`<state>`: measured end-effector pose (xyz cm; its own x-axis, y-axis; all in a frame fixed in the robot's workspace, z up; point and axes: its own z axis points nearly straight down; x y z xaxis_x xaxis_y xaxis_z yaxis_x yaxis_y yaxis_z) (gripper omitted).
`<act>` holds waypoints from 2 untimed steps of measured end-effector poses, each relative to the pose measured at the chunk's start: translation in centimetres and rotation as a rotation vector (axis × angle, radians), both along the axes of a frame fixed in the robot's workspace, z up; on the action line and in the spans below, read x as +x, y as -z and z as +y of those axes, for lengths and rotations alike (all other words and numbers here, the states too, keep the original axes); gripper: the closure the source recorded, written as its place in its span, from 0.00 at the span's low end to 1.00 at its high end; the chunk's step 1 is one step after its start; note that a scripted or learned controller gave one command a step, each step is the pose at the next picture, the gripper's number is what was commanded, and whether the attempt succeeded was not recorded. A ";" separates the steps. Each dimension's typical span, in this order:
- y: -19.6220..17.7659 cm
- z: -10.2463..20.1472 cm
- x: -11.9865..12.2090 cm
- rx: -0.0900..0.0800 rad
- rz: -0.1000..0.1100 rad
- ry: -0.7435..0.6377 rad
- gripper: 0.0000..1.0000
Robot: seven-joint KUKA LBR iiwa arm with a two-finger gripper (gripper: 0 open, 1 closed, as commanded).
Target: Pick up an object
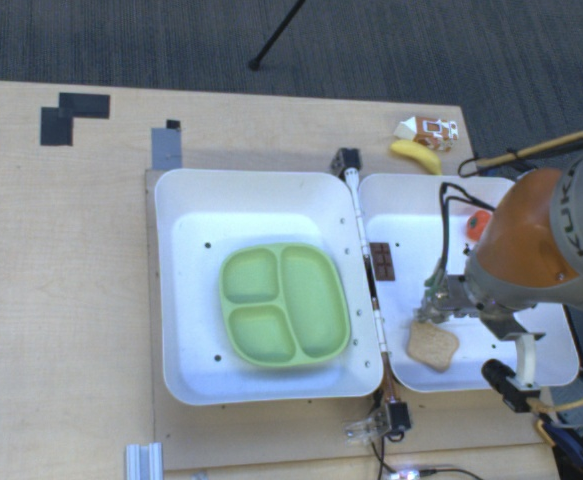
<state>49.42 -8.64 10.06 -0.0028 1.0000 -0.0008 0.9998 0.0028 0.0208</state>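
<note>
A pale wooden table (61,298) fills most of the frame, its far edge running just below a dark grey carpeted floor (151,18). On that carpet, beyond the table's far edge, a thin black stand leg (289,18) slants down toward the table. Black tape patches (71,116) sit on the table near its far left edge — flat, angular marks. Light falls evenly — soft, without hard shadows across the wood.
</note>
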 end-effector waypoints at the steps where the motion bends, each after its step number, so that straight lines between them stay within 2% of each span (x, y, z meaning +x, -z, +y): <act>1: -8.4 5.1 -0.6 0.002 0.017 -0.002 1.00; 2: -8.4 5.0 -0.7 0.001 0.018 -0.001 0.00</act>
<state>48.76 -3.63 18.46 -0.0038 1.0000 0.0007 1.0000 0.0038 0.0030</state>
